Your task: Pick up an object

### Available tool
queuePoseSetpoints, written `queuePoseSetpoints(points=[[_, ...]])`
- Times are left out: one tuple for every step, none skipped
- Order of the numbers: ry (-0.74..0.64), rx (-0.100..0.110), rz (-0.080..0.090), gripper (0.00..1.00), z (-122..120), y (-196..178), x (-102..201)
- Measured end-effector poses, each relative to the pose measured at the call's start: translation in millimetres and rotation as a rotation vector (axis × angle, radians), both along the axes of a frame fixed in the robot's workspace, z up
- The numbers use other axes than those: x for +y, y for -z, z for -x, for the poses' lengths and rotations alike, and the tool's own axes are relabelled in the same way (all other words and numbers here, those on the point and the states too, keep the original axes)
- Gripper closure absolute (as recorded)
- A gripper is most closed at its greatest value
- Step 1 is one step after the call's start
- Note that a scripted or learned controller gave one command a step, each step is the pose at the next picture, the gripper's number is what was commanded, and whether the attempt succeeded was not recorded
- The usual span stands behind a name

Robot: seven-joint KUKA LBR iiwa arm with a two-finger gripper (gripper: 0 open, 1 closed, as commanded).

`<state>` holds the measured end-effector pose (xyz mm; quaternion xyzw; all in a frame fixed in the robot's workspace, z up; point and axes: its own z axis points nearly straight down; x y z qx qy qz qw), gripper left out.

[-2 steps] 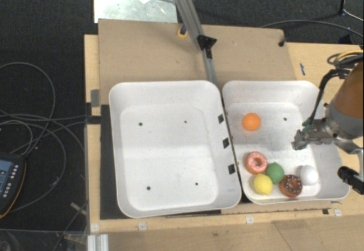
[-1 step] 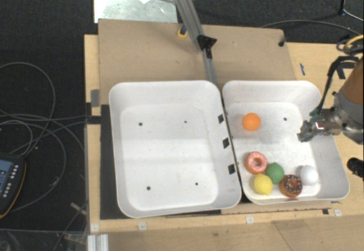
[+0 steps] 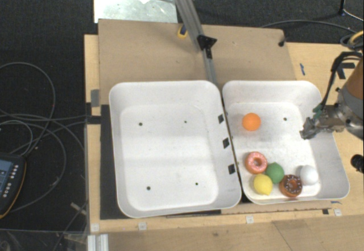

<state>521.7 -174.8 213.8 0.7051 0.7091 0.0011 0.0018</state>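
Near edge of the right white plastic bin (image 3: 327,130): yellow lemon-shaped toy (image 3: 263,184), chocolate-frosted doughnut (image 3: 291,185), white ball (image 3: 309,175), green ball (image 3: 275,172), pink-frosted doughnut (image 3: 256,161), all clustered. Farther back, an orange ball (image 3: 251,122) sits alone. End effector (image 3: 310,128) hangs over the bin's right rim, grip state cannot be told.

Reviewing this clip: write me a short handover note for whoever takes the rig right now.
End effector: over the right bin's right edge, holding nothing that I can see.
Objects, all in the right bin: orange ball alone mid-bin; pink donut, green ball, yellow lemon, chocolate donut and white ball clustered at the near end.
Done: nothing picked.
Left: choose one, grasp, lift.
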Motion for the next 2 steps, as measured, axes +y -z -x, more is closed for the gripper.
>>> queuePoseSetpoints(points=[[-0.006, 0.002, -0.003, 1.0, -6.9, -0.4, 57.5], [-0.005, 0.0, -0.002, 1.0, -27.4, -5.7, 100.0]])
